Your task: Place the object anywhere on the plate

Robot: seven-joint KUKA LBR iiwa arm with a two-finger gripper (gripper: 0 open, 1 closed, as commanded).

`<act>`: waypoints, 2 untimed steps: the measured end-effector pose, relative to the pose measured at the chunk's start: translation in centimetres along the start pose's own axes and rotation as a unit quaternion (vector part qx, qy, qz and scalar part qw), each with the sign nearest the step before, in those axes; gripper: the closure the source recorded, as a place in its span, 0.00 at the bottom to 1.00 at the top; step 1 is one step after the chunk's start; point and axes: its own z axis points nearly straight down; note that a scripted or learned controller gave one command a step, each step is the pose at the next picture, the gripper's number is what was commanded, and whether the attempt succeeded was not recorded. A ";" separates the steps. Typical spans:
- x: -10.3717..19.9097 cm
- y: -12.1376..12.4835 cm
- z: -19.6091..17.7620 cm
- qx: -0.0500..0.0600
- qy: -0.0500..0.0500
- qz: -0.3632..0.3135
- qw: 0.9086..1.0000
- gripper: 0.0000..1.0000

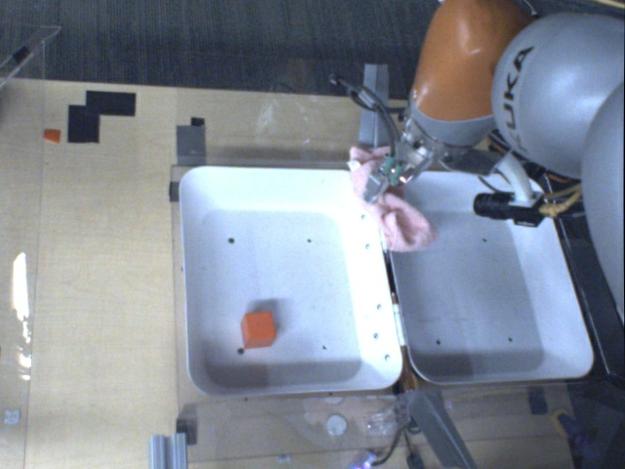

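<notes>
A pink cloth (398,211) hangs bunched over the seam between the two bins, near their far edge. Its upper part is gathered right at the gripper (390,176), and its lower folds droop down and to the right, onto the near-left corner region of the right bin (508,330). The cloth appears pinched between the gripper's fingers, so the gripper looks closed on it, though the fingertips are small and partly hidden by the fabric. The gripper sits directly above the cloth's top, at the end of the grey arm (557,76) with its orange band (467,52), which comes in from the right. In the left bin (225,203), well apart from the cloth, a small orange block (259,329) lies on the floor near the front left. Both bins rest on the pale wooden table (93,291).
</notes>
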 end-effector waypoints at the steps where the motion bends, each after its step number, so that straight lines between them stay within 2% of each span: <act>1: 4.4 1.9 0.6 -0.001 0.000 -0.199 0.980 1.00; 2: 9.3 3.1 -0.1 -0.002 0.000 -0.391 0.921 1.00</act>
